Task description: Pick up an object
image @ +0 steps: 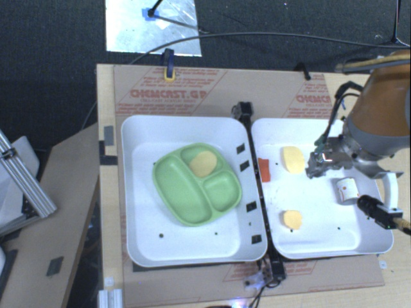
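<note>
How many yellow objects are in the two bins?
3. One lies in the green tray in the left bin. Two lie in the right bin: one near the top, one lower down. The arm may hide more.

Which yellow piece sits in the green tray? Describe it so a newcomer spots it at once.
Start at the left bin, which holds a green tray with three compartments. The piece lies in the tray's top compartment. It is rounded and pale yellow, and it alone sits in the tray; the two other yellow pieces lie on the right bin's floor.
</note>
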`<state>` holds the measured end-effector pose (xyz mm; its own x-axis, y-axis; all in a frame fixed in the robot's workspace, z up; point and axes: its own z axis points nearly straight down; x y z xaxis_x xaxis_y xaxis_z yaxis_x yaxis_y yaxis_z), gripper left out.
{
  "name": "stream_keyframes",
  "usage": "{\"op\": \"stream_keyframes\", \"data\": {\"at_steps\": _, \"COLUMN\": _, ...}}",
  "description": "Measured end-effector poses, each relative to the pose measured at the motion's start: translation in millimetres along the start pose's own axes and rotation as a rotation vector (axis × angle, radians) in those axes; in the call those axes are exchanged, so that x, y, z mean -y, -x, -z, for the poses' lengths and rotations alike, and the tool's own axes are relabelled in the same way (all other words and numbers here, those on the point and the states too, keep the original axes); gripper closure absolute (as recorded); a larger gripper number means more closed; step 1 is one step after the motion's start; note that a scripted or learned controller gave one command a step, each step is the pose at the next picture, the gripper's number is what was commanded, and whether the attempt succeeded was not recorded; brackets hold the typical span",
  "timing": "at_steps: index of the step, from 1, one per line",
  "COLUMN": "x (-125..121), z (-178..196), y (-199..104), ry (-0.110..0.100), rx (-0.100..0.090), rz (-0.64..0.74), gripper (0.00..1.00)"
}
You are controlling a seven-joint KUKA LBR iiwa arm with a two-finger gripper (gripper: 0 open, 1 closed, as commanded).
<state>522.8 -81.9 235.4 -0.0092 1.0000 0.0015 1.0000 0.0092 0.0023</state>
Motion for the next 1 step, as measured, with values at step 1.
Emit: {"op": "stream_keyframes", "data": {"at_steps": 1, "x": 8.7, "z": -7.3, "y": -59.3, "ry": -0.002, "rx": -0.001, "rz": 0.001, "gripper": 1.00}}
